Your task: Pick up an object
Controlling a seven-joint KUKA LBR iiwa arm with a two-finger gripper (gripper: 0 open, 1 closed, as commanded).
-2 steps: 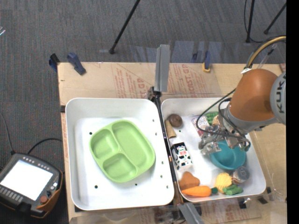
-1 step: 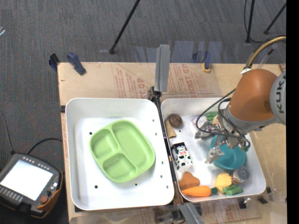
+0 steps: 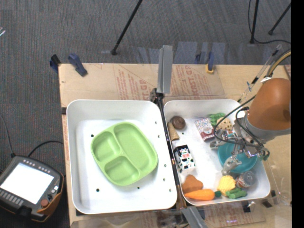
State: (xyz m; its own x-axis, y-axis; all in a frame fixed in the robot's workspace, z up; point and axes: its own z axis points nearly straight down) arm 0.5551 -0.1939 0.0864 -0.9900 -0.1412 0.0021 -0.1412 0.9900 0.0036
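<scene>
On the tabletop [image 3: 118, 82] sit two white bins. The left bin [image 3: 78, 127] holds a green divided plate [image 3: 124, 153]. In the right bin [image 3: 190, 109] the gripper [image 3: 240, 152] hangs over a teal bowl [image 3: 237, 159] near the right wall. Along the bin's left side lie a brown ball [image 3: 178, 122] and a cow-print box [image 3: 185, 158]; a carrot [image 3: 201, 194] and a corn cob [image 3: 227, 183] lie by the front edge. A small card [image 3: 205, 128] lies near the back.

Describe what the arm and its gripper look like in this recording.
The arm ends in a rounded orange band above a grey wrist collar. Thin dark cables loop beside it. The gripper is a bare metallic, skeletal assembly of silver linkages.
</scene>
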